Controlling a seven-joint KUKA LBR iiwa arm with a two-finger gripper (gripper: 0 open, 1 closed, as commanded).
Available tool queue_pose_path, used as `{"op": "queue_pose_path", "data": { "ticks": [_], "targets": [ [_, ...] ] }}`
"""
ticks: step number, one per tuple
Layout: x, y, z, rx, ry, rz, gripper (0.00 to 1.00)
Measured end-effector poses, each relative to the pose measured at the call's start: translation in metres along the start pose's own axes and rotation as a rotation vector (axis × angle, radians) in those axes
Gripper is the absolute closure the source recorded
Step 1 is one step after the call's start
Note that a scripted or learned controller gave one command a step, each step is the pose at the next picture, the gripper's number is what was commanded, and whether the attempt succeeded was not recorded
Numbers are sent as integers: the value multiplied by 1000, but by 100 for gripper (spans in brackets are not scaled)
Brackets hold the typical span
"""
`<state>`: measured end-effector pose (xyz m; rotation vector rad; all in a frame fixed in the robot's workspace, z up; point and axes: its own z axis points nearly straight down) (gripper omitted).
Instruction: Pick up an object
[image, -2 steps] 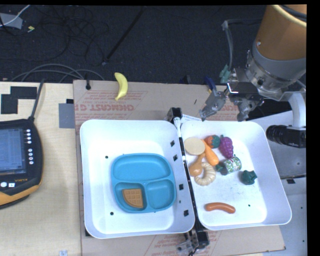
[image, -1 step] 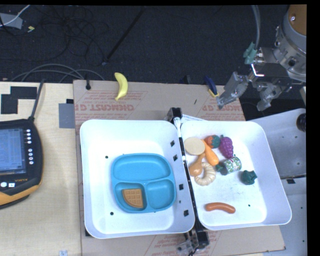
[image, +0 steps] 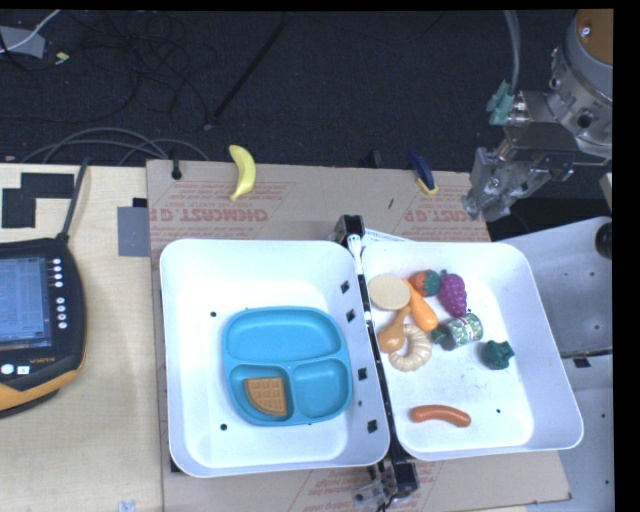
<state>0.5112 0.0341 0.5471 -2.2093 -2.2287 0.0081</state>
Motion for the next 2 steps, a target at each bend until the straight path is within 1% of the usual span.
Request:
{"op": "queue_pose_path", "data": {
  "ticks": [1,2],
  "targets": [
    [-31,-37,152,15,0,12,100],
    [76,-32,62,-12,5,-3,100]
  ]
}}
